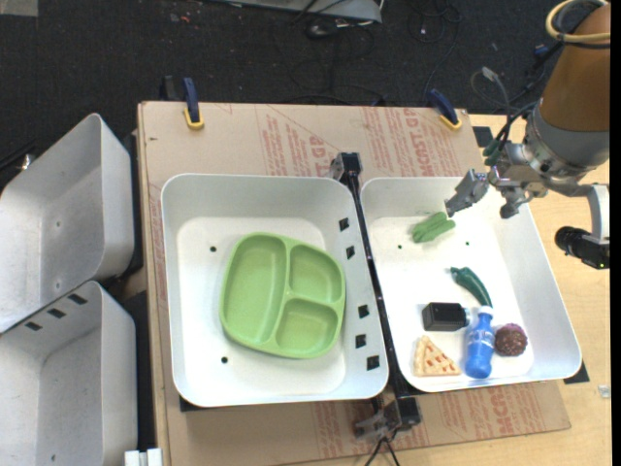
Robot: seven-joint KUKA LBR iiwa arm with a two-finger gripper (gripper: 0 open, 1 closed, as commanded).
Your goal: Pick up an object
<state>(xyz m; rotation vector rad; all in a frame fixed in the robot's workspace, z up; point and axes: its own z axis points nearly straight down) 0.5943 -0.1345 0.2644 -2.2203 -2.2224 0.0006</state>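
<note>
Grey gripper spread wide, holding nothing, above right bin near green pickle.

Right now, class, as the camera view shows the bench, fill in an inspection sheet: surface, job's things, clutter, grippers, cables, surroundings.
Surface: cardboard-topped bench bearing left bin and right bin.
Job's things: in the right bin, light green piece, dark green pepper, black block, blue bottle, pizza slice, dark red ball.
Clutter: green divided plate in the left bin.
Grippers: gripper above the right bin's far edge.
Cables: loose cables on the floor.
Surroundings: spare white bins at left.
</note>
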